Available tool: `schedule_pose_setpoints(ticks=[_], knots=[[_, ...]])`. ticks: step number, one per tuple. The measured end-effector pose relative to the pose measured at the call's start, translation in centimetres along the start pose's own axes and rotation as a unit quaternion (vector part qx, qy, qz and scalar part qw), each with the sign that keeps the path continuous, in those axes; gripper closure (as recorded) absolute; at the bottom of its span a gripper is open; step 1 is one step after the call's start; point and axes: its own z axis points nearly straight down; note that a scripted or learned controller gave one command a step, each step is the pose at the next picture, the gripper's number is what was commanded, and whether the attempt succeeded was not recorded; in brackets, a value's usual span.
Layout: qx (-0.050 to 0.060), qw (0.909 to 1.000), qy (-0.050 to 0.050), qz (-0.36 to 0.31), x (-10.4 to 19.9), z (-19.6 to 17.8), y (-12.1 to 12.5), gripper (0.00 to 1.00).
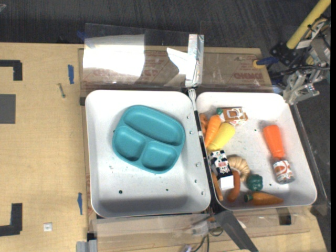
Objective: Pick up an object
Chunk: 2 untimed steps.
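Note:
The right bin (252, 100) holds a cluster of toy foods. An orange bottle (275, 143) with a white label lies toward its right side. Along the left wall lie an orange carrot-like piece (212, 128), a yellow piece (224, 134) and a small orange-and-white box (233, 114). Below them sit a black-and-white carton (222, 168), a tan croissant (242, 165), a dark green piece (254, 182) and a carrot (264, 198) near the front wall.
The left bin (105, 188) carries a teal divided plate (148, 137). A clear plastic sheet (142, 56) stands behind the bins. Cables and metal hardware (304, 80) with a yellow bar (311, 17) sit past the right bin's far corner.

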Motion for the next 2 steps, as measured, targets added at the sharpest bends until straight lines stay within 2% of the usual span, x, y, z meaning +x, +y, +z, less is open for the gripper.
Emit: schedule_pose_setpoints(ticks=[1,2], knots=[[-0.001,0.9926,0.001,-0.121,-1.0,4.1,-3.4,1.0],[0.001,0.9965,-0.001,-0.084,-3.3,-1.0,-4.0,1.0]])
